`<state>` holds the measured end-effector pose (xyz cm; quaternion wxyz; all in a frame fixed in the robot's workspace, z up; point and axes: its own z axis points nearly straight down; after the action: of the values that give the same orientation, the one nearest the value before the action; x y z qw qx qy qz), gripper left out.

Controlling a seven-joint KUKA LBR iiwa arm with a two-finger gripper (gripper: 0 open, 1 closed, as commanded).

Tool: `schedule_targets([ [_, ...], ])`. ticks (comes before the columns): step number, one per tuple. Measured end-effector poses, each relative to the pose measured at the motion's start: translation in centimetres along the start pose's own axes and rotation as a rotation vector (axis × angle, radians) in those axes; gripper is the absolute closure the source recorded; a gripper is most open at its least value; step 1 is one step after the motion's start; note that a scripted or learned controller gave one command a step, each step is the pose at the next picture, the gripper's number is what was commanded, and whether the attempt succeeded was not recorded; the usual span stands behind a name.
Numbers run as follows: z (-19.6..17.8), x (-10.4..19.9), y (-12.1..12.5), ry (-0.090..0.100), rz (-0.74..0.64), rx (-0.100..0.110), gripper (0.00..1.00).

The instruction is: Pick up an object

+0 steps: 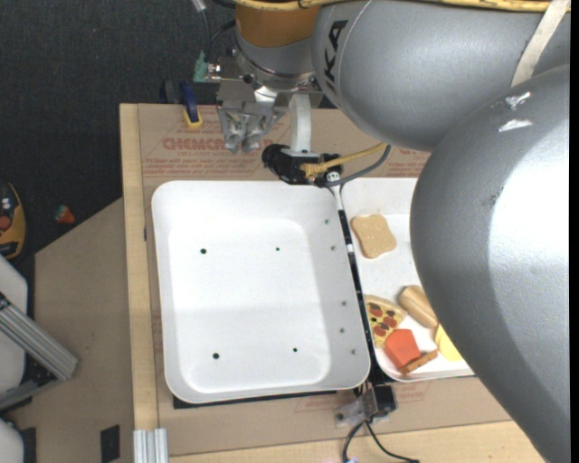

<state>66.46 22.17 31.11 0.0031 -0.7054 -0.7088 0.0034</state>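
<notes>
The bench [136,271] carries the left bin [244,289]; dark floor [63,81] beyond; the gripper [242,136] hangs behind it, jaws released.

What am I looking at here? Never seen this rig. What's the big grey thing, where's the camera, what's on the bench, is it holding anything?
The big grey shape is a robot arm. It reaches in from the right, with an orange band above its wrist. There is one camera, fixed above the bench and looking down at a slant.

The gripper, a two-finger claw, hangs at the top of the picture, above the cardboard beyond the bins. I see nothing between its fingers.

Two shallow white bins sit side by side. The left bin shows bare white floor. The right bin, partly hidden by the arm, holds toy food: a bread slice, a pizza slice, a red block and a tan roll.
</notes>
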Motion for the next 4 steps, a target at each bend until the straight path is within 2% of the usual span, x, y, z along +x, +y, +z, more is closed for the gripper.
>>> schedule_targets([
  [1,-20.1,0.3,0.0,0.007,0.002,-0.031,1.0],
  [2,-7.7,0.2,-2.5,-0.003,0.007,0.004,1.0],
  [3,-18.2,0.4,-9.0,0.005,0.001,-0.017,1.0],
  [4,-18.7,0.5,-8.8,0.002,0.001,-0.014,1.0],
])
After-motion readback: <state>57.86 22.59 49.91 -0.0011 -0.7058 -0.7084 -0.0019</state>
